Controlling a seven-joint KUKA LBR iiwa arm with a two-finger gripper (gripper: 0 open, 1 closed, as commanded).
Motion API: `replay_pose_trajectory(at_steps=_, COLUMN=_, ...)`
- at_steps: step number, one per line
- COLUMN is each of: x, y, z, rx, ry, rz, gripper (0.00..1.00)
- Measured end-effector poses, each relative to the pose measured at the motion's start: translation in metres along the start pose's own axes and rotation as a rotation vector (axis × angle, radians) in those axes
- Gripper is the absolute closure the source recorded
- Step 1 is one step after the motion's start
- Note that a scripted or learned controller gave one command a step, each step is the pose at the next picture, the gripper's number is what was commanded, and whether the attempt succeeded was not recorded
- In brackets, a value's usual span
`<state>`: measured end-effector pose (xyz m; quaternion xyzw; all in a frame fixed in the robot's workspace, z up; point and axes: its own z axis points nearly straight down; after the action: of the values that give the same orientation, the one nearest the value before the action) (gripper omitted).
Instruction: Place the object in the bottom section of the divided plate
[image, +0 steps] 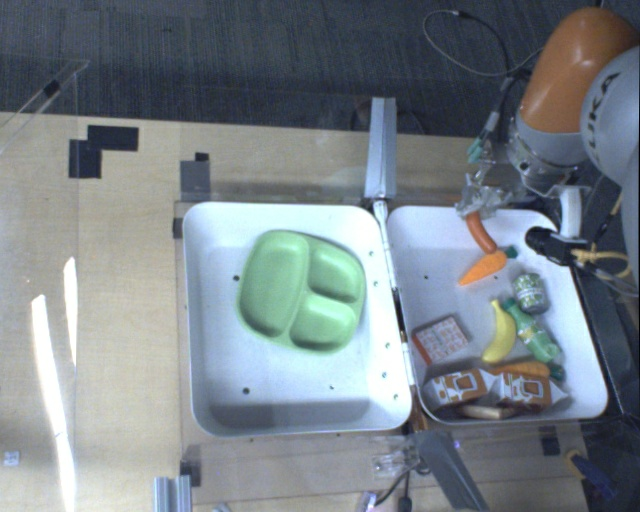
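- Plate (300, 290) is green, with three sections, sitting a bit above the middle of the left bin (205, 330), white floor open all round it.
- The tool (482, 197) hangs over the right bin's (585, 390) top edge, and an orange sausage-like thing (481, 232) sits right under the tips; can't tell if it's pinched or just lying there, or whether the fingers are spread.
- Its long axis runs from the top down and slightly right.
- A carrot (484, 267) lies just below it, nearly touching; a banana (500, 332), a small can (529, 292) and boxes (495, 386) crowd the lower right.
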<state>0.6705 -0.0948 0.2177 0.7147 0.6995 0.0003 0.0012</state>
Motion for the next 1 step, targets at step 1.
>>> replay_pose_trajectory(at_steps=1, x=0.0927, y=-0.0711, z=0.0356, rx=0.002, ry=0.002, rz=-0.260, gripper=1.00)
